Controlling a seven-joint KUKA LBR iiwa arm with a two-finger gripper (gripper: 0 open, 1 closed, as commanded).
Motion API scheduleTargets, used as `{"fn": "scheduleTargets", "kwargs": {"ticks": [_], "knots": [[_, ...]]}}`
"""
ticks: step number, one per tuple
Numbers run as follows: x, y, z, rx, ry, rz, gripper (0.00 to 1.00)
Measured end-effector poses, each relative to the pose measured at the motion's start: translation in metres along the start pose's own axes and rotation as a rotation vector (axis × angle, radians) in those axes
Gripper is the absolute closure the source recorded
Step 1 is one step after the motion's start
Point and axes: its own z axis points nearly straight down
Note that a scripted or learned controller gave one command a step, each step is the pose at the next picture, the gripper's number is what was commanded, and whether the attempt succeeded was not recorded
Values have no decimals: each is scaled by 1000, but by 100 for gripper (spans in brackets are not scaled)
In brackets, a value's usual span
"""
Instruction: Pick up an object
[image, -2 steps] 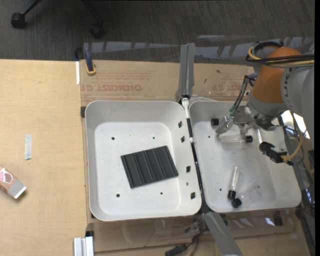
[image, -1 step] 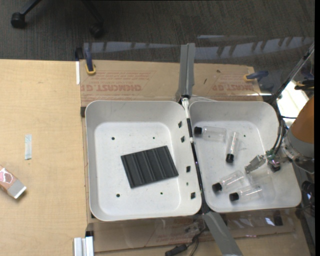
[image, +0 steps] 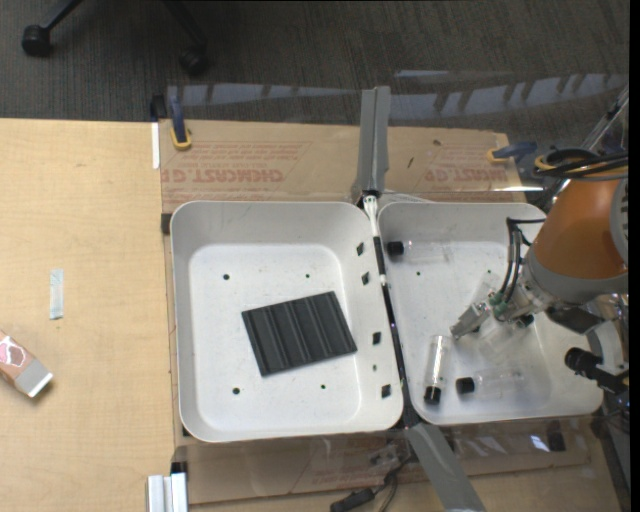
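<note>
In the right bin (image: 520, 400), my gripper (image: 487, 316) hangs low over the middle of the floor, below the arm's orange band (image: 585, 235). Under and just right of it lies a clear plastic piece (image: 503, 342), hard to make out against the white. A slim clear tube with a black cap (image: 435, 368) lies to the gripper's lower left. A small black piece (image: 465, 384) sits beside the tube. Another small black piece (image: 396, 247) rests near the bin's far left corner. A dark ribbed rectangular pad (image: 299, 332) lies flat in the left bin (image: 200, 300).
The divider between the two bins (image: 385, 300) runs just left of the tube. Cables and arm parts (image: 590, 365) crowd the right bin's right edge. On the wooden bench to the left lie a small grey strip (image: 56, 294) and a pink-and-white item (image: 22, 366).
</note>
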Motion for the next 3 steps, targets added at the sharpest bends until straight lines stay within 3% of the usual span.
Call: {"fn": "scheduleTargets", "kwargs": {"ticks": [1,2,3], "knots": [[-1,0,-9,-1,0,5,100],[-1,0,-9,-1,0,4,0],[-2,0,-18,-2,-1,8,100]]}}
